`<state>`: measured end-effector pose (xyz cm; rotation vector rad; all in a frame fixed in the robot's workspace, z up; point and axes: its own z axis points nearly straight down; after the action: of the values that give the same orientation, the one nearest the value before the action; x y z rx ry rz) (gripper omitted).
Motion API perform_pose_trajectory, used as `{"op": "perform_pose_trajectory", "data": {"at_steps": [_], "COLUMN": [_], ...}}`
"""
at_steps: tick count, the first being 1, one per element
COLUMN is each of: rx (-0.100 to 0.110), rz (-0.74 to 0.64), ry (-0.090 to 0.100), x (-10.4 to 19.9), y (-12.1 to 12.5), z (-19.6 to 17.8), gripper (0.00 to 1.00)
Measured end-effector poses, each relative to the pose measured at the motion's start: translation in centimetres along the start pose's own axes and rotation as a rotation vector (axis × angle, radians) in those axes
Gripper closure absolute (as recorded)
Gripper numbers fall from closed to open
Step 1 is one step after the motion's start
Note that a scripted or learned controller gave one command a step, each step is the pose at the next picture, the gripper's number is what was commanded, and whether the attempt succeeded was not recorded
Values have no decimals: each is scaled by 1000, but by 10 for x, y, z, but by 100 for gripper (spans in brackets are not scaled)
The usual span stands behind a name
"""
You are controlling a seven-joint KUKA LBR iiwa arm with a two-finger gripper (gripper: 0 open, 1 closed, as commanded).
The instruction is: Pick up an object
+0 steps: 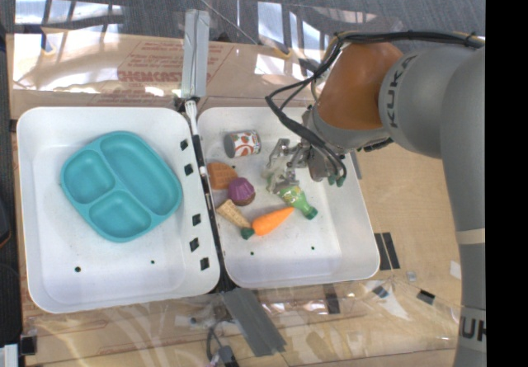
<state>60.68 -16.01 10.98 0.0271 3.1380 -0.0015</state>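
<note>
The gripper [285, 178] hung over the right bin [351, 233], its fingers set directly above a green toy bottle [298, 200]. Whether they were closed on the bottle could not be determined. A toy carrot [271, 221] lay just beside the bottle. Further left lay a purple toy [241, 190], a brown piece [219, 174] and a cracker wedge [232, 214]. A small can [243, 143] lay near the back wall. The left bin [49, 266] held a teal divided plate [120, 185].
</note>
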Motion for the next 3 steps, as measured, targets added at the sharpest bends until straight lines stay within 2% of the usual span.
{"op": "perform_pose_trajectory", "data": {"at_steps": [1,2,3], "rx": [1,-1,-1], "rz": [43,207,-46], "ry": [-13,3,5], "x": [-29,18,58], "y": [45,80,101], "z": [-146,-113,-82], "gripper": [100,100,100]}}
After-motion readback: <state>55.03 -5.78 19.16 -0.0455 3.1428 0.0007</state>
